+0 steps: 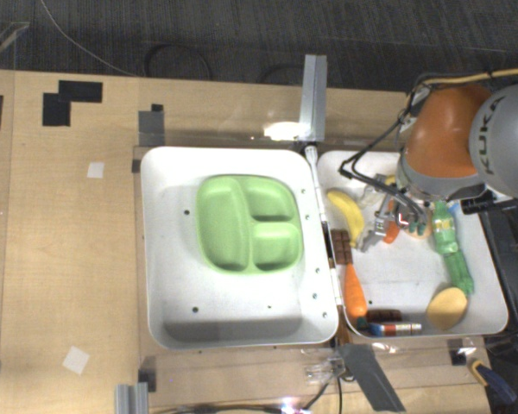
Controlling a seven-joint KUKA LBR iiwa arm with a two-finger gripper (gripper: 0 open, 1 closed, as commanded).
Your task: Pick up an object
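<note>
The right bin (492, 317) holds several objects: a yellow banana (347, 213) at its upper left, an orange carrot (354, 290) along its left wall, a green bottle (450, 250) at the right, a tan potato-like lump (447, 307) at the lower right, and a red and blue marker (394, 326) along the front wall. My gripper (382, 228) hangs over the upper middle of this bin, just right of the banana. A small orange piece (392, 232) lies right beside its tip. Nothing visibly sits between the fingers.
The left bin (164, 317) holds a green divided plate (247, 222). A brown bar (341, 247) lies by the wall between the bins. A metal post (313, 97) stands behind that wall. The arm's orange band (445, 132) hangs over the right bin's back edge.
</note>
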